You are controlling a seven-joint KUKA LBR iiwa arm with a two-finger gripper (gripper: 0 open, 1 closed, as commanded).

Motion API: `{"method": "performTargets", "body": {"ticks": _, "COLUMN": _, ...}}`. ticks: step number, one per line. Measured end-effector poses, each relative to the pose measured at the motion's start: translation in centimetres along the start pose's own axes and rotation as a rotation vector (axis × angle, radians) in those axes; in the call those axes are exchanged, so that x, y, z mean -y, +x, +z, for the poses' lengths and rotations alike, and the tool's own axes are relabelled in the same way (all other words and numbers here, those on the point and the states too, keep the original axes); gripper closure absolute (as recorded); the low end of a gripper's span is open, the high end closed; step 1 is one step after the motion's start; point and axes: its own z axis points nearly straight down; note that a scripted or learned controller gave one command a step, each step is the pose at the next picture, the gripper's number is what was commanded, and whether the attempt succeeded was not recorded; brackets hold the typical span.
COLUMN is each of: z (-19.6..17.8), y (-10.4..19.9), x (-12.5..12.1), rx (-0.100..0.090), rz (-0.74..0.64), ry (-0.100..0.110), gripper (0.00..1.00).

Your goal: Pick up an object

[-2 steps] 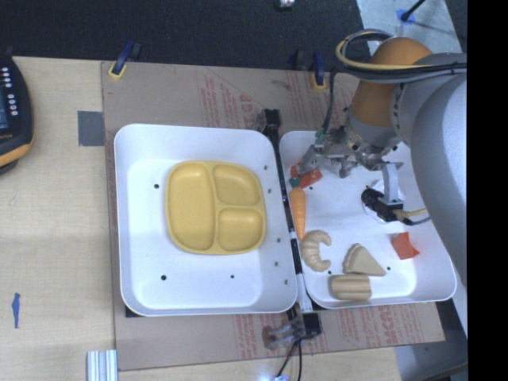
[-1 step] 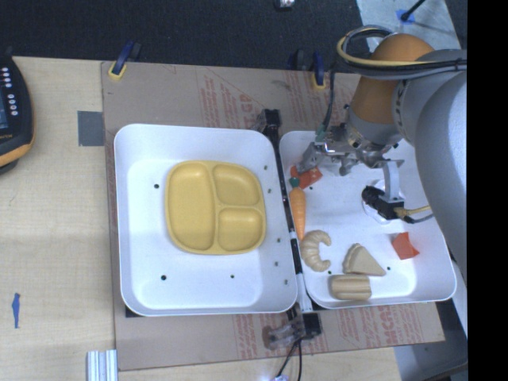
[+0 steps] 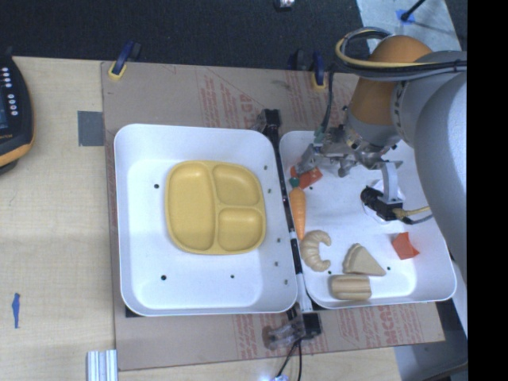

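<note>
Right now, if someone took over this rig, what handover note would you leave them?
End effector: low over the far end of the right bin; grip state unclear, nothing seen held.
Right bin holds: carrot along the left wall, croissant, wedge, roll, red piece, a small red item near the end effector.
Left bin: yellow divided tray.
Done: no pick visible.
Left: grasp and lift one object.
</note>
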Motion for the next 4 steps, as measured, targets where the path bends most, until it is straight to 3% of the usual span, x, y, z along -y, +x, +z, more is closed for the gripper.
{"method": "performTargets", "body": {"ticks": 4, "z": 0.01, "y": -0.14, "x": 0.01, "rx": 0.000, "rz": 0.000, "ry": 0.001, "gripper": 0.00}}
